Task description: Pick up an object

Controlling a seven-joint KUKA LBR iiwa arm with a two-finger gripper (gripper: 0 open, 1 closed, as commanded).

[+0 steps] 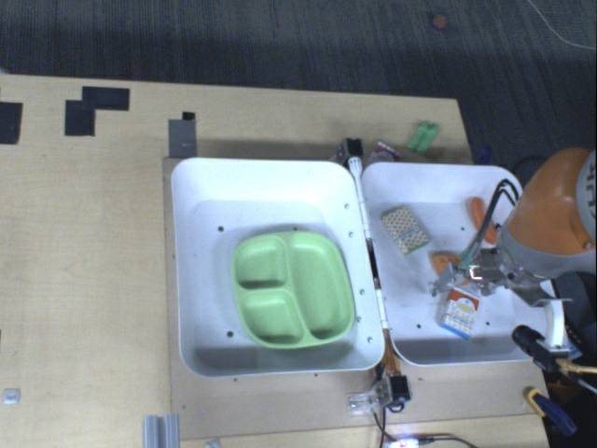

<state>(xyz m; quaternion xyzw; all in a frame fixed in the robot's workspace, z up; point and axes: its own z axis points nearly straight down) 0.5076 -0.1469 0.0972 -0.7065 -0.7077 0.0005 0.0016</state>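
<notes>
Camera view, looking down at a slant: two white bins side by side. Left bin (pixel 201 250) holds a green divided plate (pixel 292 286), three compartments, nothing in them that I can see. Right bin (pixel 415 348) has the pickable stuff: a patterned grey block (pixel 405 229) near the upper left, an orange piece (pixel 442 261) mid-bin, another orange piece (pixel 477 213) by the far wall, and a small white-and-red carton (pixel 460 312) lying flat toward the near wall.

My arm (pixel 550 217) reaches in from the right, orange band over the right bin, and the gripper (pixel 473 275) sits low, just above the carton and beside the mid-bin orange piece. Jaw state: cannot tell, too small and cluttered with wrist hardware. Nothing visibly between them, so I don't call a grasp.

Judgement: I'm at the descend-and-close step, target most likely the carton or the orange piece next to it. To do it well I'd centre over one item only, since the two lie close together and a straddle could push both away. The carton lies flat, so I'd go down onto its narrow width, close firmly, then lift straight up, clear of the near wall.
</notes>
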